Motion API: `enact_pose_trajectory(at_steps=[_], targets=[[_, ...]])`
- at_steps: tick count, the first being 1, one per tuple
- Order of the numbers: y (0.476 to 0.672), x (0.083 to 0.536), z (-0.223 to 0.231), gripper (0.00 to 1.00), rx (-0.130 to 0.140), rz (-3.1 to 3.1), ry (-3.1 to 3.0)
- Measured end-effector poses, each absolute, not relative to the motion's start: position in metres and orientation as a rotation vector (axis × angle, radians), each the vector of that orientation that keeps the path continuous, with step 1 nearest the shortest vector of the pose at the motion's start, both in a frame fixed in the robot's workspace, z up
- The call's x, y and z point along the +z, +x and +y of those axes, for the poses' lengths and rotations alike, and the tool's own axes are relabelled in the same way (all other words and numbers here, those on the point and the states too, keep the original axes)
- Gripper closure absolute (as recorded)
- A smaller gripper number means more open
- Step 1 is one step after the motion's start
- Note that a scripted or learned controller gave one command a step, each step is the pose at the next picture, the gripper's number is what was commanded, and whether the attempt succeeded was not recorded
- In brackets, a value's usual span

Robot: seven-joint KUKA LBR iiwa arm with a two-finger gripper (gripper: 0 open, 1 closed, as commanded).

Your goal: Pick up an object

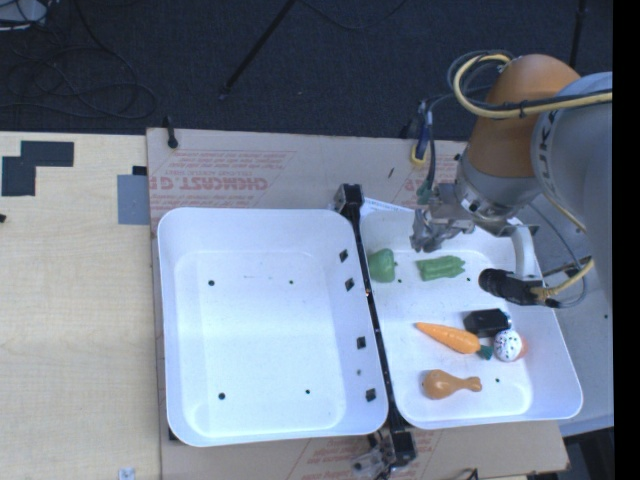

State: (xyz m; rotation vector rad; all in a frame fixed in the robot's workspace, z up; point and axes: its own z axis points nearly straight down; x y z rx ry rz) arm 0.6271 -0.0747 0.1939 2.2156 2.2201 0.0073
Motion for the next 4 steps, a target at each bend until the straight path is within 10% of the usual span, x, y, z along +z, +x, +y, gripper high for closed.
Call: enact_pose_trajectory(at_steps=[1, 2, 3, 4], targets=[[0.535, 0.213, -0.08, 1.0, -0.006, 2.223, 2.228], [0.565, 0.305, -0.048, 1.0, 0.009, 2.223, 2.212], [0.536, 0.444, -0.021, 1.0, 0.014, 2.221, 2.211], [0.518, 0.477, 0.054, 1.0, 0.003, 2.231, 2.212]])
